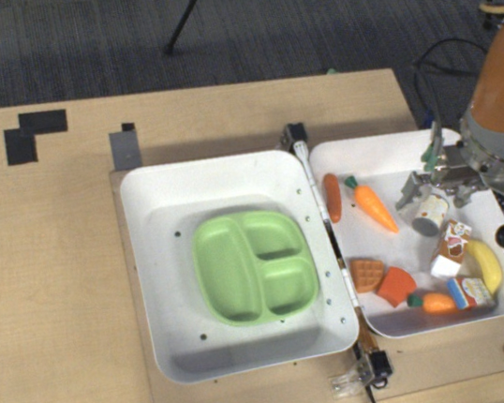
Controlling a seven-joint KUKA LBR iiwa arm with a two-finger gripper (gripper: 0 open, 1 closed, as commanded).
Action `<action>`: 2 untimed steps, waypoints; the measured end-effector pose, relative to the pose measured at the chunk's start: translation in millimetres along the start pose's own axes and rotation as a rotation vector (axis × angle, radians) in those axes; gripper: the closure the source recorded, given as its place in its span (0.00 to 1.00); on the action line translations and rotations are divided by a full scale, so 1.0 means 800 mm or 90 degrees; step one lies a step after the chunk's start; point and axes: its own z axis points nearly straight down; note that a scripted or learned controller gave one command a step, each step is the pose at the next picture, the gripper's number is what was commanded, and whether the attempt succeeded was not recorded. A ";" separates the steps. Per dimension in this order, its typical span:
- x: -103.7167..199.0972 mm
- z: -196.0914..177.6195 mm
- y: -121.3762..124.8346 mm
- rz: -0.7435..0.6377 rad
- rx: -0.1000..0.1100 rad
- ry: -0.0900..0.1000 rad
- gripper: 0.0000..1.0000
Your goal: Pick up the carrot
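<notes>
Orange and tapered, the carrot (pixel 375 207) lies on the floor of the right bin (pixel 386 152), in its far-left part, with its green top pointing far-left and its narrow tip pointing near-right, so its long axis runs on a diagonal. Just left of it, by the bin wall, lies a red sausage (pixel 333 197) (close, but apart from it). The gripper (pixel 434 198) hangs over the same bin, to the right of the carrot and slightly nearer, above a small white cup (pixel 429 214); its fingers look spread, with nothing between them. My judgement: the coming move is a short shift left and a touch farther, with the fingers turned to close across the diagonal body.
</notes>
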 end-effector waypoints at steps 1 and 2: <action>0.006 0.202 0.074 0.210 -0.003 0.001 0.00; 0.011 0.203 0.110 0.294 -0.001 0.001 0.00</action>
